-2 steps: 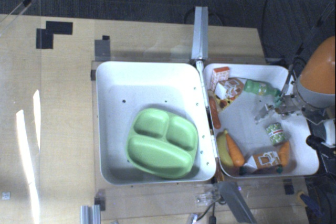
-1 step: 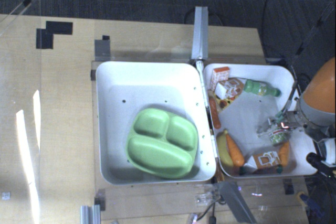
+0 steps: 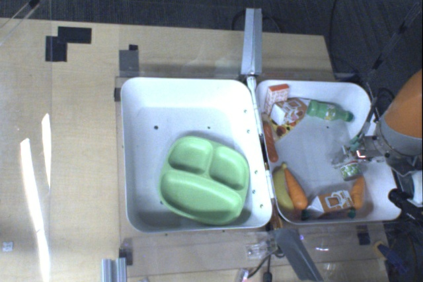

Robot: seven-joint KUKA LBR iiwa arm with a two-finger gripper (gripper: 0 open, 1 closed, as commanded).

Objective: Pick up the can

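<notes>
The can (image 3: 350, 172), small with a greenish, silvery side, lies near the right wall of the right bin (image 3: 317, 162). My gripper (image 3: 355, 154) hangs right over the can's upper end, coming in from the right on the grey arm with the orange band (image 3: 404, 112). The gripper's metal parts overlap the top of the can, so contact between them is unclear.
The right bin also holds a green bottle (image 3: 328, 111), a carton (image 3: 277, 96), a snack bag (image 3: 289, 117), a banana (image 3: 283, 187), two carrots (image 3: 296, 189) (image 3: 357, 192) and an orange box (image 3: 335, 202). A green divided plate (image 3: 205, 179) lies in the left bin (image 3: 152, 122).
</notes>
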